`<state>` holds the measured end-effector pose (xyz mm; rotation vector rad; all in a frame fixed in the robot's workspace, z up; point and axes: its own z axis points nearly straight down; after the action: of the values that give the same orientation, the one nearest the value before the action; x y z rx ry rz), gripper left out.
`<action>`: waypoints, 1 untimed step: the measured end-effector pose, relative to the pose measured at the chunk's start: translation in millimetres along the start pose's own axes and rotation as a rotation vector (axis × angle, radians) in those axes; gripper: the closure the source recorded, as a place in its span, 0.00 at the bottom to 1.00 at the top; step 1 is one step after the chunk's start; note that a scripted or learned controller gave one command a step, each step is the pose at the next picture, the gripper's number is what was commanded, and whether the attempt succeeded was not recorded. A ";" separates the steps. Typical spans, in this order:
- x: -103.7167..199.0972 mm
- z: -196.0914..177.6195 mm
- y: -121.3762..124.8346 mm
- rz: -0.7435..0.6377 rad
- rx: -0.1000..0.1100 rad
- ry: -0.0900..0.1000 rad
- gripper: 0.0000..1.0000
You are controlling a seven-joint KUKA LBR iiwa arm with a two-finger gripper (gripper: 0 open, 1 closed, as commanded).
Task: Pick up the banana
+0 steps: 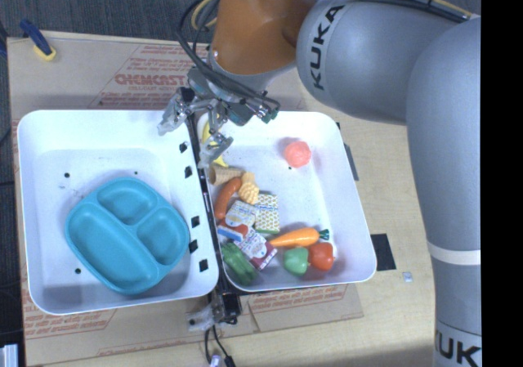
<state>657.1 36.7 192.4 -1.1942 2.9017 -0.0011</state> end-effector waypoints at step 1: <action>36.8 -0.2 -37.5 -0.150 0.001 0.000 0.00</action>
<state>657.3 -15.8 192.6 -1.4087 2.8033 -0.0026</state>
